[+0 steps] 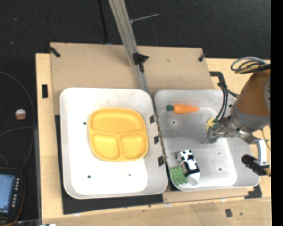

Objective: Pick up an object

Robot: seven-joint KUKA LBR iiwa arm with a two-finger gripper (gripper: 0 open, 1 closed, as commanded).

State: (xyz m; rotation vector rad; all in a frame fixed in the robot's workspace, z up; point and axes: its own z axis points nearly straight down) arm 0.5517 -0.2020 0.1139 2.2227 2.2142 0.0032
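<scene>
Early yet: nothing lifted. Gripper (211, 134) low over right bin (226, 173), toward its 3 o'clock side, something yellow (210, 123) just beside it at 12. Cannot tell how wide the pincer stands, nor whether anything sits in it. Carrot (185, 109) lying at bin's 11 o'clock, well apart from gripper. Cow toy (188, 161) and green block (178, 175) touching at 7 o'clock. Yellow tray (118, 133) mid left bin (75, 173). Left to do, by the look: close on one item, raise it.

An orange carrot (185, 108) lies flat at twelve o'clock in the right bin (226, 173); a black-and-white cow toy (188, 161) lies at seven.
</scene>
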